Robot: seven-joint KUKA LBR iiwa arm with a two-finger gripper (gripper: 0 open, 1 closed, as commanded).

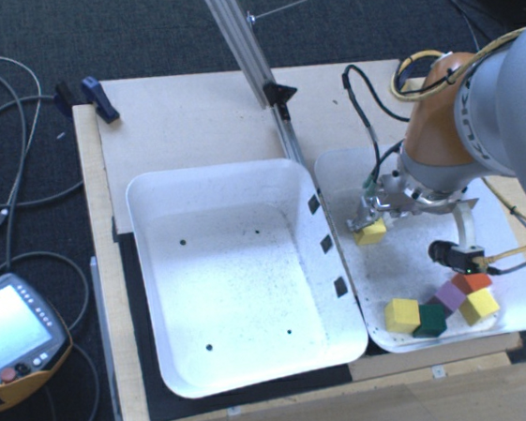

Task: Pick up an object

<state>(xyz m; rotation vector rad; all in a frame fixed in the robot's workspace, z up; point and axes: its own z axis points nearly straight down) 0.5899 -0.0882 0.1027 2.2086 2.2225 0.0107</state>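
My gripper (pixel 369 220) hangs over the left part of the right bin (pixel 516 316), near the wall shared with the left bin. A small yellow block (pixel 371 232) sits between its fingertips, and the fingers are closed on it. The grey arm with its orange band (pixel 438 128) comes in from the right above it. At the bin's front edge lie a second yellow block (pixel 401 315), a green block (pixel 431 320), a purple block (pixel 450 296), an orange block (pixel 472 282) and a third yellow block (pixel 481 304).
The left bin (pixel 148 194) lies beside the right one. A slanted metal post (pixel 239 38) rises behind the bins. Black cables (pixel 365 113) loop by the wrist. A teach pendant (pixel 13 337) lies off the bench at left.
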